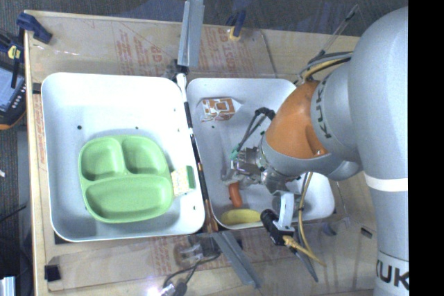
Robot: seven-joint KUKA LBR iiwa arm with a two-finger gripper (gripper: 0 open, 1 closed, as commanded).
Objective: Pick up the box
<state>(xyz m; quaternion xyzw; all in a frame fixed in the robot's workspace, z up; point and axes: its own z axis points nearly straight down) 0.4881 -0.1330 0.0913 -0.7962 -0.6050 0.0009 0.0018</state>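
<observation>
Reaching in from the right, the smooth grey arm [368,100] bends over the right bin [243,84], its glossy orange band [295,129] rounded like a dome above the wrist. The tool [243,167], a cluster of dark metal parts and looped cables, hangs low over the middle of that bin. Whether it is clenched or released cannot be told from here, and nothing is seen grasped in it.

The box [218,108] is small, flat and printed in orange and white. It lies on the floor of the right bin near the far rim, toward the left wall, apart from the tool, with bare white floor around it.

Just on the near side of the tool lies a short orange piece [236,195], and beyond that a curved yellow banana [240,217] rests against the near rim. The arm covers most of the bin's right half.

Both bins are shallow, matte white plastic with rounded corners, and their rims nearly touch along the middle. The left bin [104,88] holds a light-green plate [125,180] with three compartments and soft rounded edges. A small pale block [184,180] sits at the plate's right side. The far half of this bin is open floor.

The table [104,38] is tan board with faint red print, and a grey metal bar [191,31] stands at its far edge.
</observation>
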